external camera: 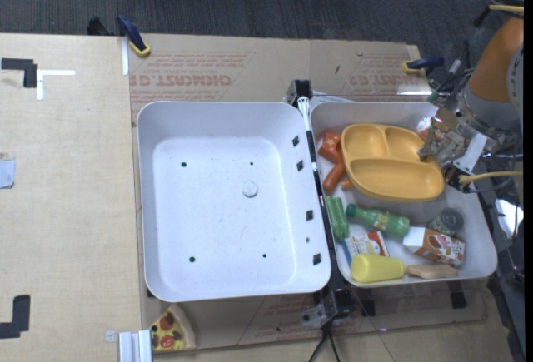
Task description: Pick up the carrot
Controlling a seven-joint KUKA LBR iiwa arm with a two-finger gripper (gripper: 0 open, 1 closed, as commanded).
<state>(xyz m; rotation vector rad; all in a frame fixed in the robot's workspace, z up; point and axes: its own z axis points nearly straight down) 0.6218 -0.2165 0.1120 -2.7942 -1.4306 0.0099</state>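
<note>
The carrot (335,176) is a slim orange piece lying along the left wall of the right bin (481,240). It is tucked against the rim of a yellow divided plate (391,162), with a red-orange piece (329,144) just above it. My gripper (441,142) hangs at the right bin's far right side, over the plate's right end and well apart from the carrot. The grey arm with its orange band (491,61) comes in from the right edge.
The right bin also holds a green bottle (379,219), a green piece (336,217), a yellow object (376,269), a brown packet (440,245) and a small card (366,244). The left bin (221,115) adjoins it. A pizza toy (166,331) lies on the bench.
</note>
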